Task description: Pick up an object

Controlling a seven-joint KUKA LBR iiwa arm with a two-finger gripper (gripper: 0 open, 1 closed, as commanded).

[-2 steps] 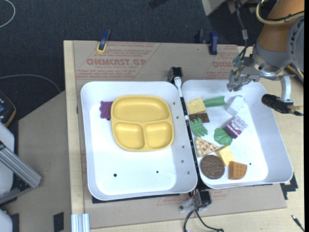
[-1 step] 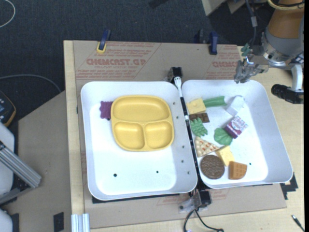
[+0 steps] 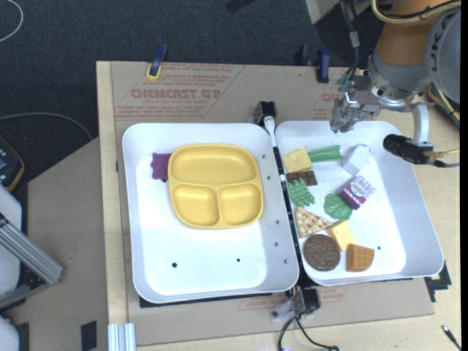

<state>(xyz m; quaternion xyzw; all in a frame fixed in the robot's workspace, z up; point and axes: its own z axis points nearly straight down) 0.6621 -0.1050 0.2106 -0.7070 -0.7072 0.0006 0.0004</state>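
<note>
Loads of toy food crammed in the right white plastic bin (image 3: 409, 218), so easy to nudge neighbours. End effector (image 3: 344, 120) hovering, grip state impossible to tell.

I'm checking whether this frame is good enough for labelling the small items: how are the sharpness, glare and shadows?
Camera view: lighting is even and soft, with faint shadows under the yellow three-compartment plastic plate; the shallow white left bin looks bright, without harsh glare; the round brown cookie-like disc and its neighbours are soft but distinguishable; the hand is small and slightly blurred, so its detail is unclear.
</note>
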